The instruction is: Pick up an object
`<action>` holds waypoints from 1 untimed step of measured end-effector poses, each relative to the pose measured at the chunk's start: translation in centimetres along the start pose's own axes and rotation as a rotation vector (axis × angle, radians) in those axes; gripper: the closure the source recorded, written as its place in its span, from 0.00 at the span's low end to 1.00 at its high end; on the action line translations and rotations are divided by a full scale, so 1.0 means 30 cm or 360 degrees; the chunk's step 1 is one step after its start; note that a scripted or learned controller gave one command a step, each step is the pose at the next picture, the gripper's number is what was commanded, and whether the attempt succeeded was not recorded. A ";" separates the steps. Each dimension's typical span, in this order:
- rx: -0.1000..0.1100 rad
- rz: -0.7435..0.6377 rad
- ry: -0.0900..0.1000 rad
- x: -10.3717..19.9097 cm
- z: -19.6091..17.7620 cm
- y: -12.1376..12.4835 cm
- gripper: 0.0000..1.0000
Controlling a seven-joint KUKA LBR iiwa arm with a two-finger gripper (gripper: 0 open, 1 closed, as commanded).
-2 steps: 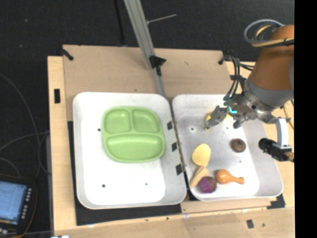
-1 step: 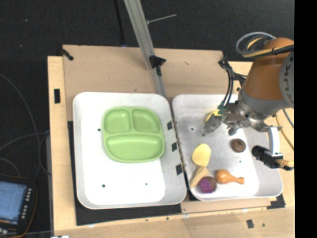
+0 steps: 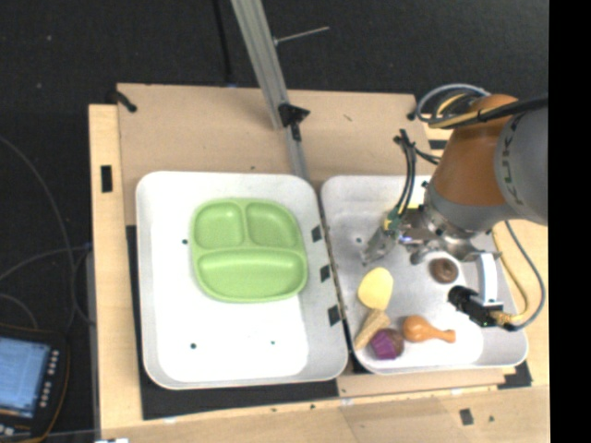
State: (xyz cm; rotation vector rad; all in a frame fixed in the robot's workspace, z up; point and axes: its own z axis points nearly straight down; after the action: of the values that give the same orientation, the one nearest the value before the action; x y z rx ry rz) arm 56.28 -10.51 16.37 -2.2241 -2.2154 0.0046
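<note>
The pincer [image 3: 380, 241] hung low in the right bin [image 3: 343, 212]; whether it was apart or together could not be told. A yellow object [image 3: 375, 288] lay just below it, an orange gourd [image 3: 423, 329] farther below and right.

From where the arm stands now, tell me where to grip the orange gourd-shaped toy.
Probably best from above, across the round bulb of the orange gourd-shaped toy. It lies flat, its thin neck pointing right, and the purple object crowds its left side.
</note>
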 end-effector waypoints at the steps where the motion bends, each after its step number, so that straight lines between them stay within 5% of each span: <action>1: 0.0000 -0.0003 -0.0001 -0.028 0.165 0.020 0.00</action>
State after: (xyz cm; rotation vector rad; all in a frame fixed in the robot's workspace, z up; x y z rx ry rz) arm 56.86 -11.36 11.41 -2.2220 -2.2181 0.0056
